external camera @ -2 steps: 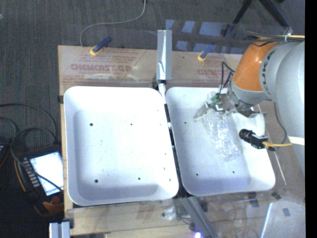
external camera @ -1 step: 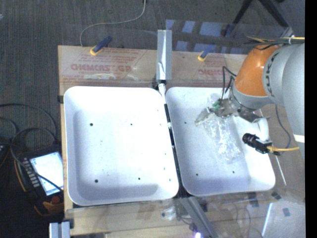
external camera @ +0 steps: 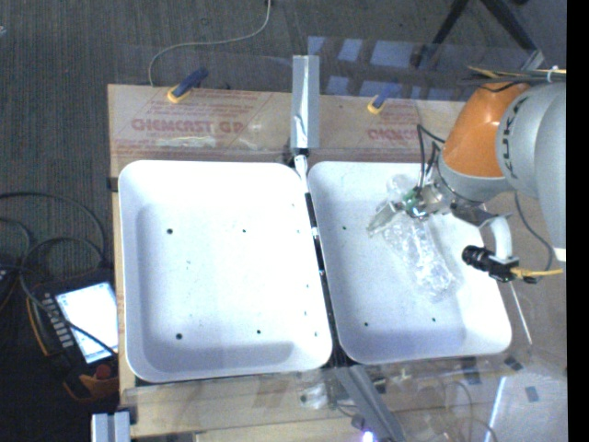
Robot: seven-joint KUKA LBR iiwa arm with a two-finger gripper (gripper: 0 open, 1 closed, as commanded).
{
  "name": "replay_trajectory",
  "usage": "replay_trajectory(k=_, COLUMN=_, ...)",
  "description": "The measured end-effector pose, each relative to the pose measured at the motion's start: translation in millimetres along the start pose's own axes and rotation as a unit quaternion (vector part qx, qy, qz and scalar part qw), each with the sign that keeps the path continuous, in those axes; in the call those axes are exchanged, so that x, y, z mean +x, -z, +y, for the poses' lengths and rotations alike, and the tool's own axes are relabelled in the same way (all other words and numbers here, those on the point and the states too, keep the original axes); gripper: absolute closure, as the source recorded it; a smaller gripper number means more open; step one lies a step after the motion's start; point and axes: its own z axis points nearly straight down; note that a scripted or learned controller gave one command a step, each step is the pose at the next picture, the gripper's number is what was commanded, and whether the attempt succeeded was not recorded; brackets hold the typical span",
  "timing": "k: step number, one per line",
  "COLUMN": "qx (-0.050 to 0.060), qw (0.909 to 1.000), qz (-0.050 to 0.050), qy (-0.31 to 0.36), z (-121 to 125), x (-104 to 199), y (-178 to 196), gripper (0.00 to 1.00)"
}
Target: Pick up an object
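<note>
Bench with two shallow white bins side by side. Left bin (external camera: 221, 265): bare white floor with a few small dark dots. Right bin (external camera: 368, 293): holds one clear crinkled plastic wrapper (external camera: 425, 256), lying in the far right part of the bin and running from near the far wall toward the middle of the right side. Arm (external camera: 543, 145): grey, with an orange band (external camera: 479, 136), entering from the right above the right bin's far right corner. Gripper (external camera: 419, 203): at the far end of the wrapper, over or against it; whether it is wide, narrow or holding the wrapper cannot be told, since clear plastic and glare blur the tip. Behind the bins: brown board (external camera: 202, 127) with two clamps.
</note>
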Motion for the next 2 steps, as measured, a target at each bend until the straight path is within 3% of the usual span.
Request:
replay_trajectory(k=1, qx=-0.002, qw=0.9985, qz=0.0, qy=0.054, z=-19, x=-25, y=1, gripper=0.0)
replay_trajectory(k=2, qx=0.023, qw=0.9995, qz=0.015, qy=0.011, z=29, x=-66, y=-1, gripper=0.0)
